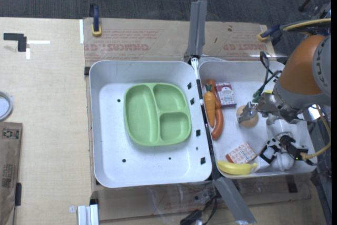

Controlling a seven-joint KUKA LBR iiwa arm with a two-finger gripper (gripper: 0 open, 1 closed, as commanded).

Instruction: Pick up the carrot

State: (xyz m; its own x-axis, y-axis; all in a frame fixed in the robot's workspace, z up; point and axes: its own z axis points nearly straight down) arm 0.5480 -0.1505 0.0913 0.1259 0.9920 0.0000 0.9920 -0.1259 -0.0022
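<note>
The carrot (pixel 210 105) lies in the right bin (pixel 247 72), close to its left wall, lengthwise beside a red sausage (pixel 216 125) that touches it. A small red box (pixel 225 94) sits just right of the carrot's upper end. The hand (pixel 251 112) hangs over the middle of the right bin, above a tan round item; whether it is spread or pressed together cannot be told. A banana (pixel 236 167) lies at the near rim. The left bin (pixel 100 129) holds a green divided plate (pixel 157 113).
</note>
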